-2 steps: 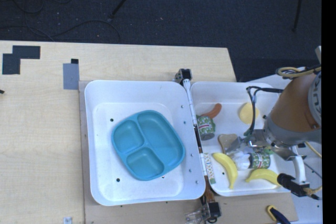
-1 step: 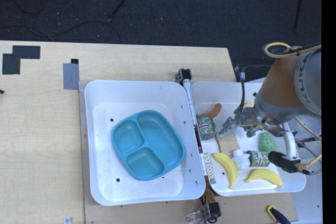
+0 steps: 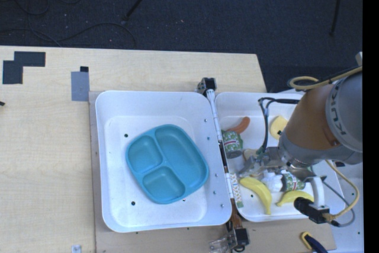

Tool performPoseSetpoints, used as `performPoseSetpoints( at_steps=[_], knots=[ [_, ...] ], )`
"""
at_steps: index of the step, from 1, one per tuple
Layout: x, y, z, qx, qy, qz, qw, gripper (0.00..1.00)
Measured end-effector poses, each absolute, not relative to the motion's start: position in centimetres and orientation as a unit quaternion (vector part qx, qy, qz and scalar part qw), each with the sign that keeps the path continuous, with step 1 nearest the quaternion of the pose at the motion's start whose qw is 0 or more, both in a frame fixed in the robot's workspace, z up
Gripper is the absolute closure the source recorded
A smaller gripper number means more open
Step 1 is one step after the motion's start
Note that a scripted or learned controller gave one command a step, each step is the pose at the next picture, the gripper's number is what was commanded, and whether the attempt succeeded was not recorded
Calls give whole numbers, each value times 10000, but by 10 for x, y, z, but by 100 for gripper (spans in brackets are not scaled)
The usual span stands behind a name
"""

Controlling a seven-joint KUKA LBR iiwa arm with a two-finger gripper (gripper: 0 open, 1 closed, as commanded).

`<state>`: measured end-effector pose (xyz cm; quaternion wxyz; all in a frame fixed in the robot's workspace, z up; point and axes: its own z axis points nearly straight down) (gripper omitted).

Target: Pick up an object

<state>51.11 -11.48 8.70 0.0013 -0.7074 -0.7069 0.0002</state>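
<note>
The right bin (image 3: 249,98) holds several small objects. A yellow banana (image 3: 258,190) lies near its front, and a second yellow banana (image 3: 294,197) lies just right of it. A green can (image 3: 232,143) lies by the bin's left wall, with an orange sausage-shaped piece (image 3: 240,125) behind it. A yellow round piece (image 3: 277,125) sits further back. A small green-labelled can (image 3: 292,181) lies below the wrist. The arm's orange band (image 3: 314,118) hangs over the bin, and my gripper (image 3: 262,161) is low among the objects, between the green can and the bananas.
The left bin (image 3: 112,109) holds a blue divided plate (image 3: 166,163). A divider rail (image 3: 216,139) separates the two bins. Black cables (image 3: 272,102) loop behind the wrist. The wooden bench (image 3: 41,151) extends to the left.
</note>
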Motion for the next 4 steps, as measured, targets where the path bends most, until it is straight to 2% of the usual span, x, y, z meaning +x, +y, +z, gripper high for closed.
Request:
performPoseSetpoints(
  at_steps=[1,2,3,4],
  knots=[
    [481,-95,90,-7105,-7036,-23,-112,0],
    [531,-93,90,-7096,-7046,39,-54,0],
    [605,-90,87,-7069,-7073,0,-9,0],
    [551,-91,88,-7074,-7068,-5,3,0]
  ],
)
